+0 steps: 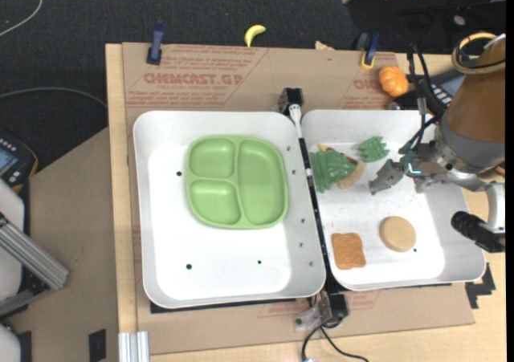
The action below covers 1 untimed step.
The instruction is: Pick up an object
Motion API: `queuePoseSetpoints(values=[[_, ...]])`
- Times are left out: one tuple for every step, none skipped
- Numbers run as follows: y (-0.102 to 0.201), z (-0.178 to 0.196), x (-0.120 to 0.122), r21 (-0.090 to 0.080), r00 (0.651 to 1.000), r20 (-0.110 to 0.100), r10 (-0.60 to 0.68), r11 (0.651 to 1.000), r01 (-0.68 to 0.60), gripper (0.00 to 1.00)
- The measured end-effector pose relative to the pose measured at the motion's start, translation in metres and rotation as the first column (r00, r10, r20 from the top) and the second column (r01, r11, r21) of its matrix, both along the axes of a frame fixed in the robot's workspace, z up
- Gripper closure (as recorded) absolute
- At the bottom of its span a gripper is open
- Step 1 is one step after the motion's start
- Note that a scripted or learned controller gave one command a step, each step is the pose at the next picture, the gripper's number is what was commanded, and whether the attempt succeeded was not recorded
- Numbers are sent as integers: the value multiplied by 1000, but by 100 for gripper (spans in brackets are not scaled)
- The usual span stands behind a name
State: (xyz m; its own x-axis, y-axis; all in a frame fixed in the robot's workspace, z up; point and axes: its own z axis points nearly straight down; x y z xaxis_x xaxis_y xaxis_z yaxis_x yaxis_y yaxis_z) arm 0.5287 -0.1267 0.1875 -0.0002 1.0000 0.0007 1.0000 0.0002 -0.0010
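Your pincer (387,176) hangs spread, gripping nothing; the green toy (332,166) lies just to its left.

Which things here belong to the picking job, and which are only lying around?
For the job:
- gripper, above the right bin
- round tan piece
- square orange-brown piece
- green toy pieces at the bin's far side

Lying about:
- green divided plate in the left bin
- yellow banana-shaped toy
- small orange object
- blue clamps
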Motion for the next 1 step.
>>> queuePoseSetpoints(values=[[-31, -108, 45, -1, 1000, -1, -2, 1000, 2, 0]])
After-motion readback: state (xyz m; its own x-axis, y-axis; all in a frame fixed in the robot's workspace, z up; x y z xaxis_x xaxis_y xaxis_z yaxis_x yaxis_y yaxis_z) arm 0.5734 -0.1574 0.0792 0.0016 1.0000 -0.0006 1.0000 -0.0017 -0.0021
